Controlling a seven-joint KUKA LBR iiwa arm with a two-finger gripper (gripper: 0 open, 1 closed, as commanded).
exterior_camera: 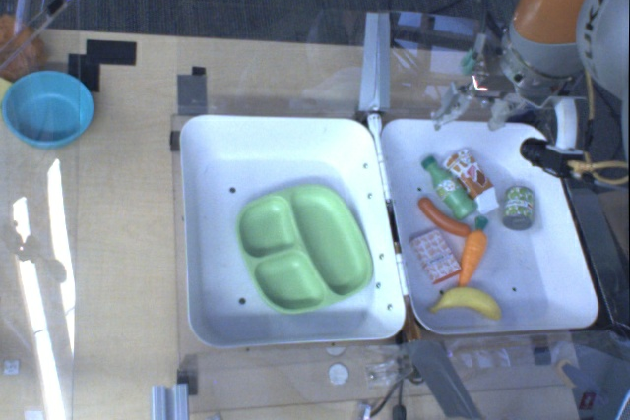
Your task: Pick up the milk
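The milk is a small carton with an orange and white print, lying in the right bin near its back. A green bottle lies touching it on the left. My gripper hangs over the back rim of the right bin, a little behind the milk. Its two fingers are spread open, with nothing between them.
Around the milk in the right bin lie a small can, a sausage, a carrot, a pink packet and a banana. The left bin holds a green divided plate. A blue bowl stands far left.
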